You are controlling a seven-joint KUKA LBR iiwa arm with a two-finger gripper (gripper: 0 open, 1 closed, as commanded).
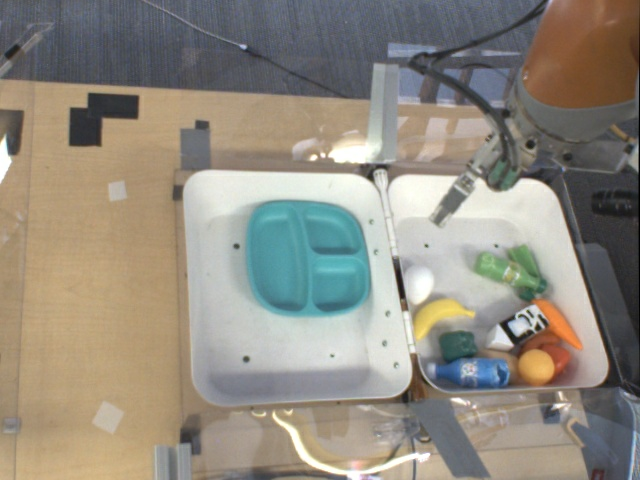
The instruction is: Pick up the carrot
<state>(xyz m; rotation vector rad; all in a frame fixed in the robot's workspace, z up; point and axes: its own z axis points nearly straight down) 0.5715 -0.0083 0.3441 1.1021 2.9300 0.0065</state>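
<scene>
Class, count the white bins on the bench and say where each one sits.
2. The left bin holds a teal divided plate. The right bin holds the carrot among toy foods. Nothing suggests a hidden third.

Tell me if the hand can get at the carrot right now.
Probably yes. The carrot lies exposed on top at the right bin's edge, though a black-and-white block crowds it; the hand hangs above bare floor.

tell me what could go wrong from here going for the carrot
1. The carrot lies against the right bin's right wall, wedged among a black-and-white block and an orange fruit; fingers may hit the wall or grab a neighbour.
2. The gripper sits near the bin's upper left, far from the carrot; its path crosses the green item, which it could knock.
</scene>
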